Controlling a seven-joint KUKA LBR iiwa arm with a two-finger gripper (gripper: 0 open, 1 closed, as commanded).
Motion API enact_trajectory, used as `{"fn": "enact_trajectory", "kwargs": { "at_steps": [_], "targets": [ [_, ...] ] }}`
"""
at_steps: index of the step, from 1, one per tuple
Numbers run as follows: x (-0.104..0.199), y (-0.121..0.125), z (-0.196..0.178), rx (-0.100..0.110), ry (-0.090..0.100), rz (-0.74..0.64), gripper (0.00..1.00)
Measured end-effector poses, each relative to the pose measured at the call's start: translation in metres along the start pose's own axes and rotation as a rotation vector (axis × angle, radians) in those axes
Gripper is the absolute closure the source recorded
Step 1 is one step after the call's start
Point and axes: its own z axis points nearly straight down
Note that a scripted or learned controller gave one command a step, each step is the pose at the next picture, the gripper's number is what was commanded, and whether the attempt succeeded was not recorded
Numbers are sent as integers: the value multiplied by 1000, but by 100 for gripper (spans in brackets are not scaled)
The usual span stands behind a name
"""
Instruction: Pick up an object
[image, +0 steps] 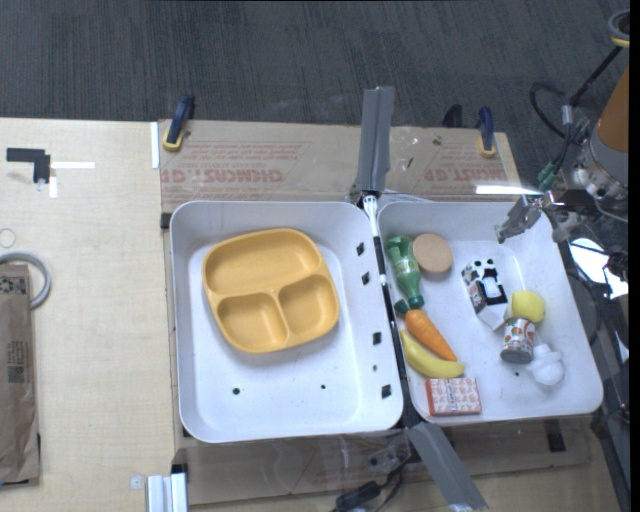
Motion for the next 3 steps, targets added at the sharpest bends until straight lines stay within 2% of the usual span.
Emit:
{"fn": "enact_trajectory", "kwargs": {
  "at_steps": [1, 2, 3],
  "targets": [
    [16, 4, 148, 1, 1, -107, 0],
    [14, 5, 138, -2, 0, -104, 100],
    [78, 50, 56, -2, -1, 147, 100]
  ]
}}
